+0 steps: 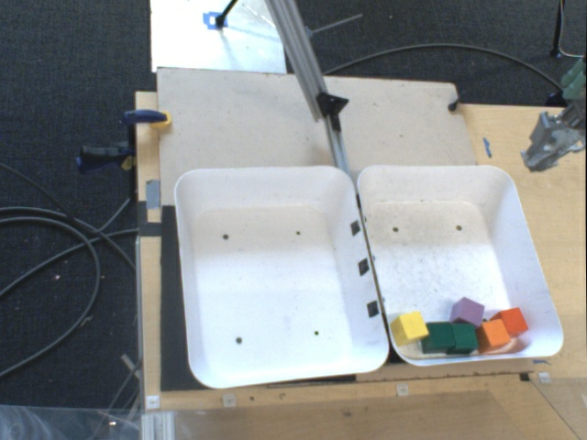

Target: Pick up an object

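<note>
I see the grey metal gripper [553, 145] beyond the right white plastic bin's [527, 236] far right corner; I cannot tell its state. Small coloured blocks [461, 326] crowd that bin's near edge.

Two white bins [275, 186]; five blocks [410, 327]: yellow, green, purple, two orange.

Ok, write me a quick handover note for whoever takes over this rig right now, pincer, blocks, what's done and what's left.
Pincer: at the right edge of the view, up beyond the far corner of the right bin, carrying nothing visible.
Blocks: all bunched in the right bin's near corner, yellow block, green block, purple block, orange block, red block.
Left bin: no blocks in it.
Done: nothing picked up.
Left: bring the pincer to the cluster and lift one; the yellow block on the edge looks easiest.
</note>
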